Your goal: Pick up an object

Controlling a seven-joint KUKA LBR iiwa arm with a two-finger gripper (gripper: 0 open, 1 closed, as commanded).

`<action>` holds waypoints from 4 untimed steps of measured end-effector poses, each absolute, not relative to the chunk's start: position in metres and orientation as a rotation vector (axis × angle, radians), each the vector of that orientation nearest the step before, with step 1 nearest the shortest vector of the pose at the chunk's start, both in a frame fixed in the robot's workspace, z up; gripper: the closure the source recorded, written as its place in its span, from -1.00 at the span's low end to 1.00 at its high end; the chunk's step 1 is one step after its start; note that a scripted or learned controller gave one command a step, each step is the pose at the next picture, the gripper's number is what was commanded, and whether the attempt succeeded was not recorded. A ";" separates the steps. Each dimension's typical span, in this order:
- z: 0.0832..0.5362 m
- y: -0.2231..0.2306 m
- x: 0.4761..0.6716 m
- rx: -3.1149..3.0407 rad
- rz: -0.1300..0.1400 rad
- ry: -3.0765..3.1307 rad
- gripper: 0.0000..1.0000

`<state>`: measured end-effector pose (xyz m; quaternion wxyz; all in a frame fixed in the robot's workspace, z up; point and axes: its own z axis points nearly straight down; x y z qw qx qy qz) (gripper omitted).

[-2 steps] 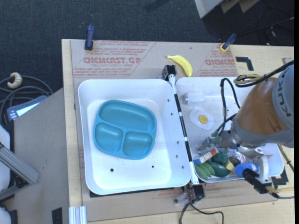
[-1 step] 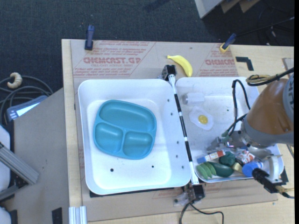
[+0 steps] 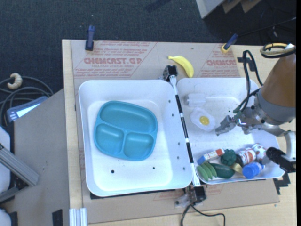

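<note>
One grey two-finger gripper [image 3: 225,126] hovers beside your white fried-egg toy with its yellow yolk [image 3: 202,120]. Its grip probably can't be judged; small toys cluster below it [image 3: 230,163].

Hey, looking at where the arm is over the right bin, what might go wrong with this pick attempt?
1. The gripper hovers beside the fried egg toy, which looks flat and low, so the fingers may slide over it.
2. The toys at the right bin's near edge, such as the green vegetable and blue bottle cap, are tightly packed, so a grasp there could snag neighbours.
3. The banana lies outside the bins, probably unreachable.
</note>
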<state>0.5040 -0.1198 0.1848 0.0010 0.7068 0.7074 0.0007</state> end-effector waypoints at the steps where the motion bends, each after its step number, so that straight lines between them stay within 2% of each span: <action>1: 0.084 -0.131 0.479 2.222 0.000 2.221 -1.00; 2: 0.262 -0.112 0.480 2.220 0.001 2.221 -1.00; 3: 0.132 -0.107 0.479 2.222 0.000 2.221 -1.00; 4: 0.084 -0.141 0.479 2.223 -0.002 2.221 -1.00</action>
